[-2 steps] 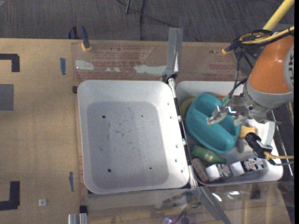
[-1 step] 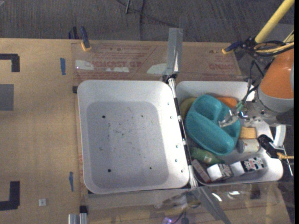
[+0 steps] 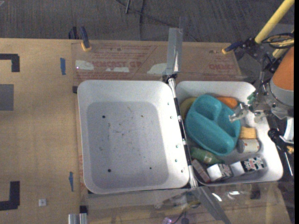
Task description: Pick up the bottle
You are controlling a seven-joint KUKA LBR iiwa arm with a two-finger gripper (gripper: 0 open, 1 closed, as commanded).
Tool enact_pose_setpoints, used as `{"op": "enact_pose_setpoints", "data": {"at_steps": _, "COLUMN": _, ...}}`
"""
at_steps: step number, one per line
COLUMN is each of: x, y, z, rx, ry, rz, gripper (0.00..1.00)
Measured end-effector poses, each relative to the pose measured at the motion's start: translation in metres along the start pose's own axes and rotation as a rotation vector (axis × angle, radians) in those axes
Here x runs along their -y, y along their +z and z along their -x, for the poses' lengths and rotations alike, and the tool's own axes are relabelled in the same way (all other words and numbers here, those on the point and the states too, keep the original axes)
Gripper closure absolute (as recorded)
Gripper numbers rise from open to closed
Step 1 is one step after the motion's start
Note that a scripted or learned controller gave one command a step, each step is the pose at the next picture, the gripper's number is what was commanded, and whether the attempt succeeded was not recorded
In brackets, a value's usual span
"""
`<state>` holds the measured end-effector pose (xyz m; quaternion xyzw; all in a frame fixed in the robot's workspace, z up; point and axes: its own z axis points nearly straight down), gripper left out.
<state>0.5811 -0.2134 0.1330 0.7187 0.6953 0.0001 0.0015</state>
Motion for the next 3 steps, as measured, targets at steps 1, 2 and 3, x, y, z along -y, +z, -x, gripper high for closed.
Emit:
{"op": "enact_pose_setpoints", "data": {"at_steps": 1, "x": 0.0167, "y": 0.0411, "z": -0.0307, "rx": 0.009, "ry": -0.004, "rz": 0.017, "gripper": 0.0}}
{"op": "enact_pose_setpoints", "data": {"at_steps": 2, "x": 0.0167, "y": 0.0412, "z": -0.0306, "rx": 0.009, "ry": -0.003, "rz": 0.017, "gripper": 0.0}}
{"op": "enact_pose_setpoints", "data": {"at_steps": 3, "x": 0.0167, "y": 0.0412, "z": -0.0306, "rx": 0.009, "ry": -0.003, "rz": 0.017, "gripper": 0.0}}
